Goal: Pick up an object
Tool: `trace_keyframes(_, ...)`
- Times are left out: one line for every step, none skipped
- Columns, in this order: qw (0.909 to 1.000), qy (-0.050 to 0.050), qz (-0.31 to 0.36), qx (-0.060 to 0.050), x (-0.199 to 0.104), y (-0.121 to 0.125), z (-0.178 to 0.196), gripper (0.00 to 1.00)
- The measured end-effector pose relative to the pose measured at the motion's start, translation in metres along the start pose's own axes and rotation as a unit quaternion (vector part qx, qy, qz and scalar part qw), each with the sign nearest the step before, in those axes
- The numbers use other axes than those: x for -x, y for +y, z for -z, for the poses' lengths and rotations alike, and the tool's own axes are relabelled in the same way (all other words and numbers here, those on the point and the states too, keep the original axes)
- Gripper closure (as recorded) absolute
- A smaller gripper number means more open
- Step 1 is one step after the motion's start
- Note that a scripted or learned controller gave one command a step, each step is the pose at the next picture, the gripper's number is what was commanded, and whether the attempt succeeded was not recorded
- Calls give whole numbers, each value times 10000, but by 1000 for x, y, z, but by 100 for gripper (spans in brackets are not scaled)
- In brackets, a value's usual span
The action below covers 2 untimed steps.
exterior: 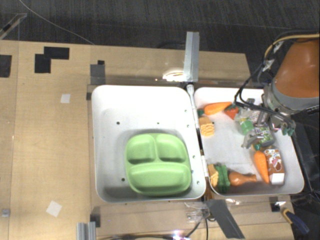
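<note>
The right bin (295, 184) holds several toy foods. An orange carrot (217, 107) lies at its back beside a red piece (231, 112). A green piece (246, 126) sits just left of my gripper (256, 135), which hangs low over the bin's middle right. A second carrot (260, 166) and a brown carton (274, 165) lie just in front of the gripper. A drumstick (242, 179), a dark green vegetable (222, 179) and a yellow ridged piece (206, 128) lie to the left. The grey wrist hides what is under the gripper.
The left bin (107, 114) carries a green divided plate (157, 163) in its front half. A metal post (191, 56) stands behind the wall between the bins. The arm's orange band (300, 71) and black cables (250, 91) hang over the right bin's back right corner.
</note>
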State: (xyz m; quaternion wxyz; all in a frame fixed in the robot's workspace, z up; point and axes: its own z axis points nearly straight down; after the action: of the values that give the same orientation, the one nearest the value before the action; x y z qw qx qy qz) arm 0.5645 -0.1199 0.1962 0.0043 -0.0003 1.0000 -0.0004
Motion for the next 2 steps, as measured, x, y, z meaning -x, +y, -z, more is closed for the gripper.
trace_keyframes(9961,-25,877,-5,-18,-3,-105,0)
trace_keyframes(9960,42,898,-3,83,-10,-108,0)
